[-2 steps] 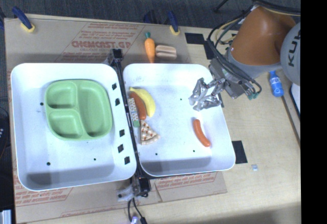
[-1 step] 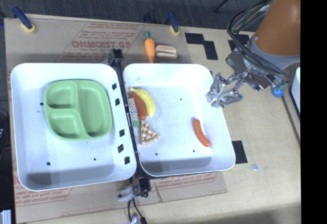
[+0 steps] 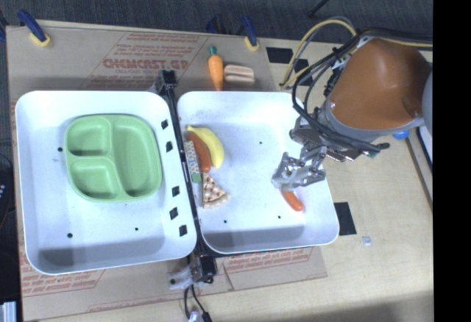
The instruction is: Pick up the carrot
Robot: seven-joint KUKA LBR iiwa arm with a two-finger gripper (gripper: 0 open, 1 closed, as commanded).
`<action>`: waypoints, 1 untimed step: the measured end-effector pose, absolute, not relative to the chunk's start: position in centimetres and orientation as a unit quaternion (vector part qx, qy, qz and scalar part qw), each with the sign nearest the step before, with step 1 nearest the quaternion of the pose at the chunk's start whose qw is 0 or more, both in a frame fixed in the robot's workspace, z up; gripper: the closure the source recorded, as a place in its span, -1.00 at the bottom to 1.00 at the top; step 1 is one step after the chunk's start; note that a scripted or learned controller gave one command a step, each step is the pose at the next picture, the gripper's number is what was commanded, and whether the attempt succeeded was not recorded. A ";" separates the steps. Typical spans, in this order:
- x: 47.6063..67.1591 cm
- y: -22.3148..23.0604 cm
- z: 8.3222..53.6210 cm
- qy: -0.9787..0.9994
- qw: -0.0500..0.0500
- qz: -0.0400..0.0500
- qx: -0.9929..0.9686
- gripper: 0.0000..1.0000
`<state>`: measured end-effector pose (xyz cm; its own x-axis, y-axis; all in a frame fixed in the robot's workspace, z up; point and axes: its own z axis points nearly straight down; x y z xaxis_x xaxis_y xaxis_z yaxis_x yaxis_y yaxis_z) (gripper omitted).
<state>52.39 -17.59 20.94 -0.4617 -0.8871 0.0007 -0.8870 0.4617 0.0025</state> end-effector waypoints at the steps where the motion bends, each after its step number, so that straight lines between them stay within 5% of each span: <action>1: 58.5 -21.0 25.8 -0.793 -0.001 0.001 0.610 1.00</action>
